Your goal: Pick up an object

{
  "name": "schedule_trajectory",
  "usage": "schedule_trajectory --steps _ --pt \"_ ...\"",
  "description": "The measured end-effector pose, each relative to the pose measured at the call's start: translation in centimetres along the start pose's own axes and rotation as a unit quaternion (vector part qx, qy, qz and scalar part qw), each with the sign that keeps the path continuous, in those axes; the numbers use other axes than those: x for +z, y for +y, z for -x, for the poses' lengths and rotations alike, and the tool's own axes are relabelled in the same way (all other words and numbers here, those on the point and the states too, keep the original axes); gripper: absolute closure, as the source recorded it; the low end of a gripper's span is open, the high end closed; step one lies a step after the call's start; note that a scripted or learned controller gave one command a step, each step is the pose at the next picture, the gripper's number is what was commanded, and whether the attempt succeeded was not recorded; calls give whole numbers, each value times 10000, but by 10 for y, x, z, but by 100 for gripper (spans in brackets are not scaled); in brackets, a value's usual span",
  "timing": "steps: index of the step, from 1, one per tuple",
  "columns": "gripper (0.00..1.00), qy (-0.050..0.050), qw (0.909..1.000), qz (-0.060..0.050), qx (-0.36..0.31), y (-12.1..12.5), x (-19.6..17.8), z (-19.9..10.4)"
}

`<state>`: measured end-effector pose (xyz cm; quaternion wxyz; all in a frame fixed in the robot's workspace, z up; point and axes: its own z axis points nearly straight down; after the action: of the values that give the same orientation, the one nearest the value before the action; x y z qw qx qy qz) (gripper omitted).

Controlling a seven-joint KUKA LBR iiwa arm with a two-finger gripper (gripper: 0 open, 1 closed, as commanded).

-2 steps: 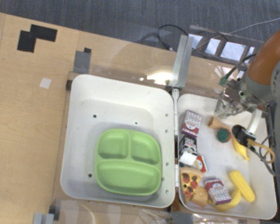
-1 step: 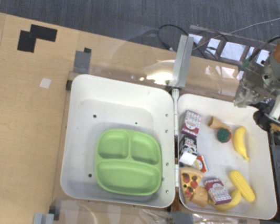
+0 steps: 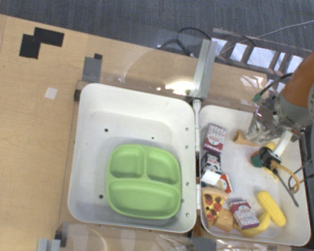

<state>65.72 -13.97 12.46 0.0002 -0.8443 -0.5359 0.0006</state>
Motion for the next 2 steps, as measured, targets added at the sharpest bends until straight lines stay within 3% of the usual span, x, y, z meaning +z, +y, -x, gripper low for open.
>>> schedule_trajectory --steps 1,2 --pt "0 9 9821 42 -1881 10 6 -7" --pt "0 -17 9694 142 -2449 3 16 73"
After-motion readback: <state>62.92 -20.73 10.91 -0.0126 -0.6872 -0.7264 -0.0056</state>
